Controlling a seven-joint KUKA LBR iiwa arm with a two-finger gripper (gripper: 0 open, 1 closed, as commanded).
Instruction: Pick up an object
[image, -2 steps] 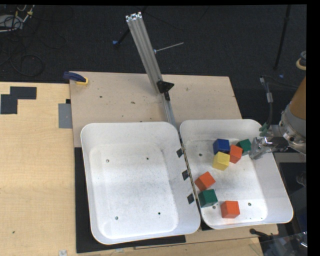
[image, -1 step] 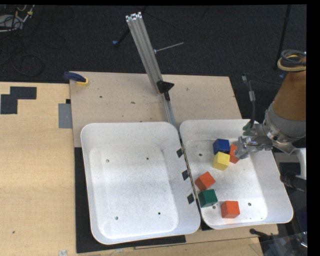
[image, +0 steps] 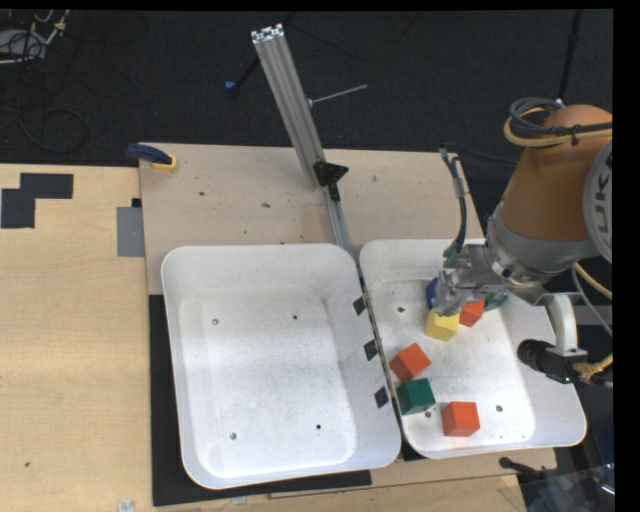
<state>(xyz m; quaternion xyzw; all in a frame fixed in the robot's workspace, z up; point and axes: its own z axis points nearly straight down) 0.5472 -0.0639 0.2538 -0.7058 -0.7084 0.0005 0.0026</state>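
Note:
The right bin (image: 530, 425) holds several small blocks. A yellow block (image: 442, 324) lies near the bin's middle, with a small orange block (image: 472, 312) touching its right side and a blue block (image: 433, 293) just behind it. Lower in the bin sit an orange block (image: 410, 361), a green block (image: 416, 396) and another orange block (image: 460, 418). My gripper (image: 458, 296) hangs low over the yellow, blue and small orange cluster, and the wrist hides its fingertips. Nothing shows held between the fingers.
The left bin (image: 190, 300) lies beside the right one, with black clips (image: 370, 350) along the shared rim. A slanted aluminium rail (image: 295, 110) rises behind the bins. A cable (image: 460, 205) runs down to the wrist. A black fitting (image: 545, 357) sticks out at the right.

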